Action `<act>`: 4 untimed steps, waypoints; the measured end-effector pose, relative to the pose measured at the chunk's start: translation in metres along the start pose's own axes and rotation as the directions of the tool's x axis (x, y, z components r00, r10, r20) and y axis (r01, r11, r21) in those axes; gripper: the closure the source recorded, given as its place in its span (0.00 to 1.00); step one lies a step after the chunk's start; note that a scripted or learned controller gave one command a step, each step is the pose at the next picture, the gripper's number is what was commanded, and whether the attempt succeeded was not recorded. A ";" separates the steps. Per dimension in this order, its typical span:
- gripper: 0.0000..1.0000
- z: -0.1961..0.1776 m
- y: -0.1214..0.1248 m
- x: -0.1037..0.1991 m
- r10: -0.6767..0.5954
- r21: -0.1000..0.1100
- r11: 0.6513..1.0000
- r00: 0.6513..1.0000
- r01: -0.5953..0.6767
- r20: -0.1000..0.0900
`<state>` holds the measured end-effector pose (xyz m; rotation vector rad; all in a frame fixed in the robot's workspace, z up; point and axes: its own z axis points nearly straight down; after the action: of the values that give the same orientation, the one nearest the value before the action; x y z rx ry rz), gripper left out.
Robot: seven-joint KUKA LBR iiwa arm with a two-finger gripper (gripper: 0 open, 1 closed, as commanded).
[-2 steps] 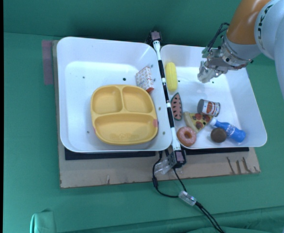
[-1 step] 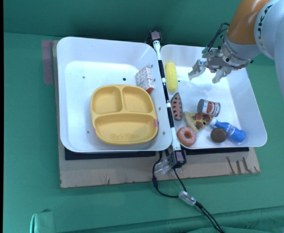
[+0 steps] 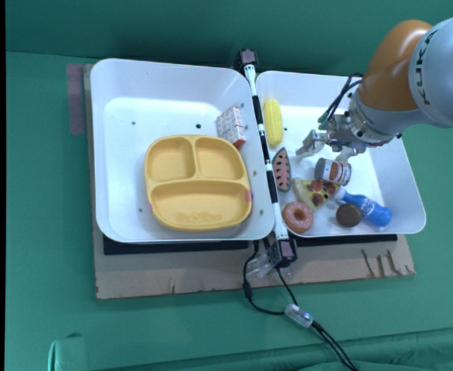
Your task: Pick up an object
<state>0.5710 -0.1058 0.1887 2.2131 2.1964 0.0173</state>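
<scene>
My gripper (image 3: 325, 147) hovers fingers apart, holding nothing, above the small jar (image 3: 332, 170) mid right bin (image 3: 412, 199); all 1 pick remains undone.

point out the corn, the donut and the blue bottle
corn (image 3: 273, 122), camera view, middle of the yellow cob, right bin
donut (image 3: 298, 216), camera view, on its frosted ring, right bin
blue bottle (image 3: 367, 208), camera view, middle of its body, right bin

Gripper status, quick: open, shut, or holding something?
Gripper: over the right bin, above the small jar; cannot be told whether it is open or shut, and nothing shows as held.
</scene>
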 end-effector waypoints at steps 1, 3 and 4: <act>1.00 -0.016 0.003 -0.003 0.007 -0.016 1.000 1.000 -0.007 0.005; 0.00 0.001 0.022 0.003 -0.001 0.004 1.000 1.000 0.001 -0.002; 1.00 -0.016 0.025 -0.001 0.006 -0.013 1.000 1.000 -0.006 0.004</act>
<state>0.5960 -0.1066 0.2050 2.2111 2.1816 0.0265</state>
